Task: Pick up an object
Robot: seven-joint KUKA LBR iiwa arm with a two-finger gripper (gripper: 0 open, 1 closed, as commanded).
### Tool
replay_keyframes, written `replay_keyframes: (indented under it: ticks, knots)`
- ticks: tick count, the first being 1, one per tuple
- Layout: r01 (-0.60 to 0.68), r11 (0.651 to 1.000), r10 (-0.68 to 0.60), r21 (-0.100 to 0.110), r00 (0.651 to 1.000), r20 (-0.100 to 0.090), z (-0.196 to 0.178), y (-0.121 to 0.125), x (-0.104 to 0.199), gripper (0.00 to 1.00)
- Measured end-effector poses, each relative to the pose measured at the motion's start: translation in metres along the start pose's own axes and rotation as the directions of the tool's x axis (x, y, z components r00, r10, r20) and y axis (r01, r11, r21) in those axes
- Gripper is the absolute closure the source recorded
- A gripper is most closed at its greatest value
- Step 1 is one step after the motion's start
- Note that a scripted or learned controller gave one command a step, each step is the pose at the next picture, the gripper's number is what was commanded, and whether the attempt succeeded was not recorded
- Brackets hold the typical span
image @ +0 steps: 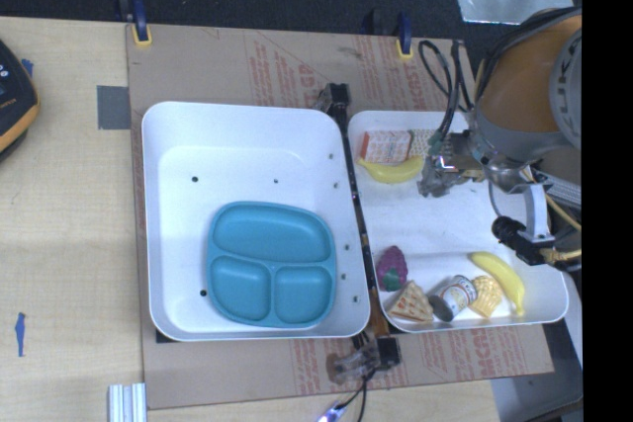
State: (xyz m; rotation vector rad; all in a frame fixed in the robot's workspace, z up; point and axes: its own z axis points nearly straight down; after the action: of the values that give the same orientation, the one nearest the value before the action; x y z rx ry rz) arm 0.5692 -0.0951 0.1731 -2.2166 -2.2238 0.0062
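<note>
- No single target is named, so the candidates are the small items in the right bin (549, 311). Nearest the gripper (433, 183) is a yellow banana (391, 172) at the bin's far left end, its long axis running left to right and its curve sagging toward the camera.
- Touching that banana's upper edge lies a flat red-and-white packet (387, 146), its long side also left to right.
- The gripper hangs just to the right of that banana's right tip, over bare white bin floor. Whether its fingers are apart or together cannot be told, and nothing can be seen between them.
- Along the bin's near edge sits a cluster: a purple fruit-like piece (393, 264) at the left, a wedge-shaped sandwich piece (411, 303) just below it, then a small tin can (454, 296) lying on its side, touching a tan cracker-like piece (485, 295).
- A second banana (501, 279) lies at the right of the cluster, its long axis slanting from upper left down to lower right.
- The grey arm with its orange band (529, 79) comes in from the right above the bin; black cables loop beside it.
- The left bin (163, 212) holds a blue divided tray (270, 264) with three compartments, lying flat toward the near side.
</note>
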Motion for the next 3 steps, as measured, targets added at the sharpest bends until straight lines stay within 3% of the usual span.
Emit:
replay_keyframes:
  ticks: [1, 2, 3]
  knots:
    - [0.000, 1.000, 0.000, -0.002, 1.000, -0.001, -0.049, 0.033, 0.013, 1.00]
    - [0.000, 1.000, 0.000, -0.001, 1.000, -0.001, -0.049, 0.032, 0.012, 0.00]
    - [0.002, 1.000, -0.002, 0.004, 1.000, -0.002, 0.082, 0.086, -0.003, 0.00]
